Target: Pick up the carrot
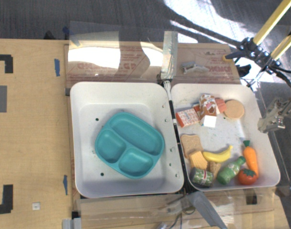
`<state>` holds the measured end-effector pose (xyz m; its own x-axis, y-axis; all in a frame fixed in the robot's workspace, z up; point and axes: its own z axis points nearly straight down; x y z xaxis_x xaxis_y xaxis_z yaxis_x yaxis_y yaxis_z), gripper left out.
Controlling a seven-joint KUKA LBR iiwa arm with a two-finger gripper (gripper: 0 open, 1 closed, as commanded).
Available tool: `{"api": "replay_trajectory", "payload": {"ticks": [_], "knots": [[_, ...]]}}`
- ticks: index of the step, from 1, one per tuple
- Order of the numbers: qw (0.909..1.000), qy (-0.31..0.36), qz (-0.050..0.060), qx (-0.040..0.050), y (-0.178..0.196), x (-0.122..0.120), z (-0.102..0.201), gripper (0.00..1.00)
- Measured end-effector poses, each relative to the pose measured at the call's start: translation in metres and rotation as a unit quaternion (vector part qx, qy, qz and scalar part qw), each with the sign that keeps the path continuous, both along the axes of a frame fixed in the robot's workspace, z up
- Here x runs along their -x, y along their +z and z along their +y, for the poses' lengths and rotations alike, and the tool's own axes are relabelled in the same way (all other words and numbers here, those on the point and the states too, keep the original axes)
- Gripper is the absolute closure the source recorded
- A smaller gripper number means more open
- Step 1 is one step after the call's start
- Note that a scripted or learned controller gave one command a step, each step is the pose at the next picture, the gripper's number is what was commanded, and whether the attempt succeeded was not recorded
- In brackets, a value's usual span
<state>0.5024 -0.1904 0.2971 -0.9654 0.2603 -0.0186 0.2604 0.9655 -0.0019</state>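
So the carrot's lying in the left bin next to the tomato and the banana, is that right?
Not quite. In the camera view the carrot lies in the right bin, not the left, next to the tomato and near the banana.

We make out the gripper (274, 117) as a pale grey, angular metal shape, finer detail too blurred.

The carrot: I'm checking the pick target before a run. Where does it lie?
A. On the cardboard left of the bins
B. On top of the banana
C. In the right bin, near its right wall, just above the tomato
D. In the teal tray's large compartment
C: the carrot lies in the right bin by its right wall, with the tomato just below it.
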Motion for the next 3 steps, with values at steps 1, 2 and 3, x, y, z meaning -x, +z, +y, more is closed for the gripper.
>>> {"api": "replay_trajectory", "payload": {"ticks": [1,2,3], "knots": [[1.0000,0.001,0.001,-0.0012,0.006,-0.001,0.002,1.00],[1.0000,0.001,-0.004,-0.0002,0.017,-0.003,0.002,1.00],[1.0000,0.001,-0.008,0.0008,0.029,-0.005,0.002,1.00]]}}
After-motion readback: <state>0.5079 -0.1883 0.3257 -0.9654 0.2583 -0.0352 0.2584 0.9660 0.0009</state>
